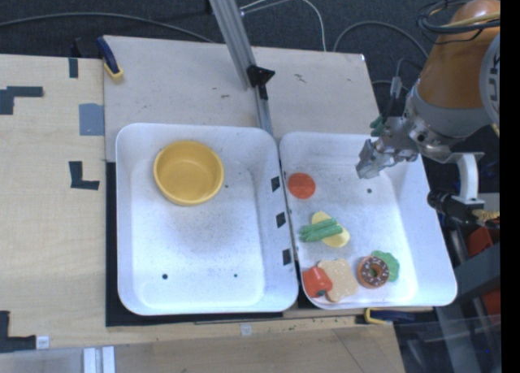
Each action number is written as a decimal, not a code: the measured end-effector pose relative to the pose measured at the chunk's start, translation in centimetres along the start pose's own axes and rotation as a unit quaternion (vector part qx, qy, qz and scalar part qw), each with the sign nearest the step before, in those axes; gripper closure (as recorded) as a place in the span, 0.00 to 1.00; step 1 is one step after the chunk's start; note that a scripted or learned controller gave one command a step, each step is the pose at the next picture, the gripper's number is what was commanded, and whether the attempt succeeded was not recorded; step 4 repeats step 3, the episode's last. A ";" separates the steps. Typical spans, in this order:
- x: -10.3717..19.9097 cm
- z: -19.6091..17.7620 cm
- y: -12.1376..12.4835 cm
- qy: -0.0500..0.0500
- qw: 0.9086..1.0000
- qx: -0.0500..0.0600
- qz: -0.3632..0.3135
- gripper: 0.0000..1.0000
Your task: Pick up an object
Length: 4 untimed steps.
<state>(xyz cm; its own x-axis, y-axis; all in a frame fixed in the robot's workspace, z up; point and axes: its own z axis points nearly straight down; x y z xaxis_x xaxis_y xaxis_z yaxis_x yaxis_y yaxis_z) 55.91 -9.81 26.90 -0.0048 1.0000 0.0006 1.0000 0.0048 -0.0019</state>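
Observation:
My gripper (pixel 370 166) hangs over the upper right part of the right bin (pixel 422 225), with nothing visibly between its fingers. Below and left of it lies a small red-orange round piece (pixel 301 185). Further down sit a yellow and green toy (pixel 325 231), a tan piece with a red part (pixel 328 279) at the bin's front edge, and a brown donut on a green piece (pixel 377 270). A yellow bowl (pixel 188 171) stands in the left bin (pixel 203 266).
A slanted metal pole (pixel 236 30) runs from the top down to the divide between the bins. Cables lie on the dark floor behind the bench. A blue and yellow clamp (pixel 110 58) sits at the board's upper left corner.

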 end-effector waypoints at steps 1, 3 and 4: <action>5.2 0.6 1.3 0.000 1.000 0.000 -0.001 1.00; 16.7 2.9 2.1 0.000 1.000 0.000 -0.001 1.00; 16.7 2.9 2.1 0.000 1.000 0.000 -0.001 1.00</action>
